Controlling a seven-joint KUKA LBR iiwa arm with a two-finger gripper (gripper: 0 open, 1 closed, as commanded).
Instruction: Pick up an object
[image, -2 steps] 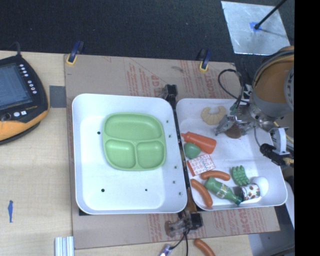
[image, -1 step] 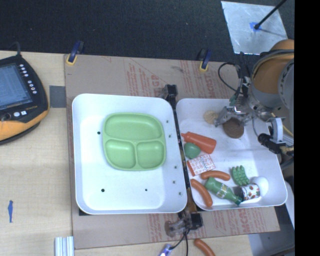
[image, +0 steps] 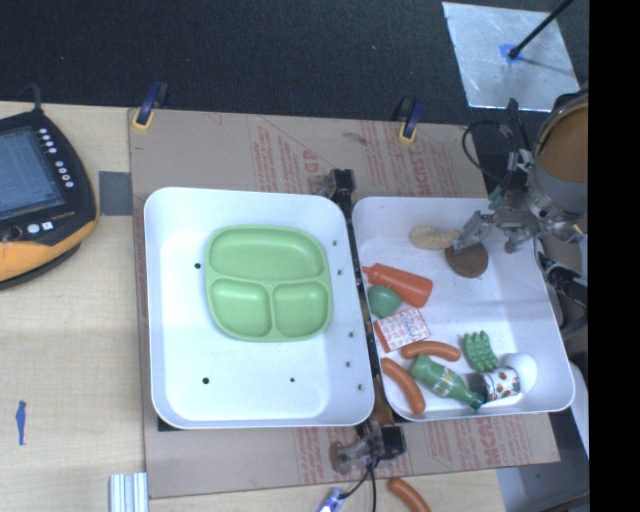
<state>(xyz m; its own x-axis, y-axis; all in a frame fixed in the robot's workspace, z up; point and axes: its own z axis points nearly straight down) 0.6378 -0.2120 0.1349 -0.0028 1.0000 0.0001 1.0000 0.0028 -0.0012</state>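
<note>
My gripper (image: 492, 238) hangs over the far right corner of the right bin (image: 535, 300), fingers spread and nothing between them. Just below its left finger lies a brown round piece (image: 467, 260), with a tan piece (image: 432, 237) to the left of it. Further forward in this bin are an orange carrot (image: 400, 282), a green round item (image: 384, 299), a red-patterned packet (image: 403, 327), two sausages (image: 431, 350) (image: 403, 385), a green bottle (image: 445, 381), a green ridged toy (image: 481, 350) and a white cup (image: 508, 380).
The left bin (image: 180, 350) holds a green divided plate (image: 268, 281). A control pendant (image: 40, 190) lies on the bench at far left. Another sausage (image: 408, 492) lies outside the bins at the front. Clamps (image: 342, 185) (image: 375, 445) sit between the bins.
</note>
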